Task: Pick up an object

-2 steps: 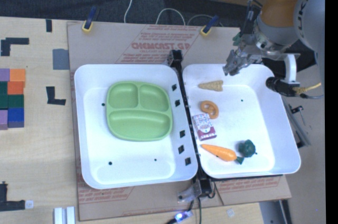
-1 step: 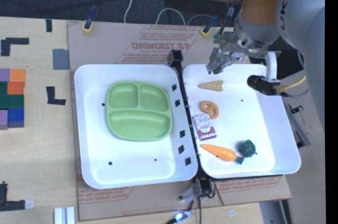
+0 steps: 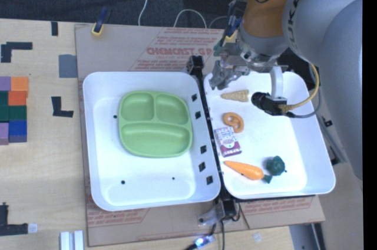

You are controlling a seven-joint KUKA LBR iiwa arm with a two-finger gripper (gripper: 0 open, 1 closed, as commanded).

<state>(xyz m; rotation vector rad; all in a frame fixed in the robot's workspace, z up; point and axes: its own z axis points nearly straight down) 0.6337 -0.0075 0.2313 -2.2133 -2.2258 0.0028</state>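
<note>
Croissant (image 3: pixel 235 95) just beside jaws (image 3: pixel 222 81)

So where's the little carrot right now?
The carrot lies near the front of the right bin, between the small pink packet and the dark green toy.
</note>
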